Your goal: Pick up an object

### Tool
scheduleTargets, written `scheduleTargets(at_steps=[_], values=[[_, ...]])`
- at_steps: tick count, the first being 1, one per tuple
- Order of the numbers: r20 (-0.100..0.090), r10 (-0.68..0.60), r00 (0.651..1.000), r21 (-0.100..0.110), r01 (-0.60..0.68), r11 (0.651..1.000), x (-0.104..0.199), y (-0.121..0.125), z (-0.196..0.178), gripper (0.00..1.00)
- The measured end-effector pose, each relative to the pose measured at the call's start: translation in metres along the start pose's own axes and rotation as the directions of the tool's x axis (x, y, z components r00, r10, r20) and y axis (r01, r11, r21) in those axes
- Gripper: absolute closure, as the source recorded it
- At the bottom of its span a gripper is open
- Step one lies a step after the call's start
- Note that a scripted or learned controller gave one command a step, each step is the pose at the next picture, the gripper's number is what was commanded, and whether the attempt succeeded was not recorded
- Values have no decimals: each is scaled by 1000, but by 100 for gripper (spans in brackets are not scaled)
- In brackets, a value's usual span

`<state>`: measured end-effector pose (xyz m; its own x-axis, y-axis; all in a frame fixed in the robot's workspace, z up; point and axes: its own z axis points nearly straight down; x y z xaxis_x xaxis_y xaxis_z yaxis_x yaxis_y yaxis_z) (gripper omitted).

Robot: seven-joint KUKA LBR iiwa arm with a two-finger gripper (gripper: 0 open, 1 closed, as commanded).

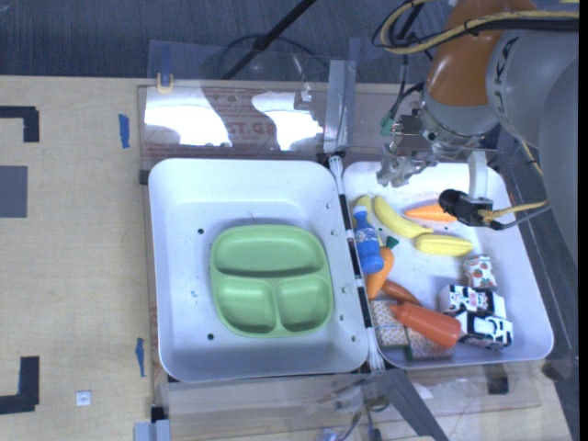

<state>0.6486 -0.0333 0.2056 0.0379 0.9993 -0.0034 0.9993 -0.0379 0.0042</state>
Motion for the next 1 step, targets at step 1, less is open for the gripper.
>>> scheduleTargets(at_steps=[1], values=[[0,0,1000,0,0,1000,0,0,0,0]])
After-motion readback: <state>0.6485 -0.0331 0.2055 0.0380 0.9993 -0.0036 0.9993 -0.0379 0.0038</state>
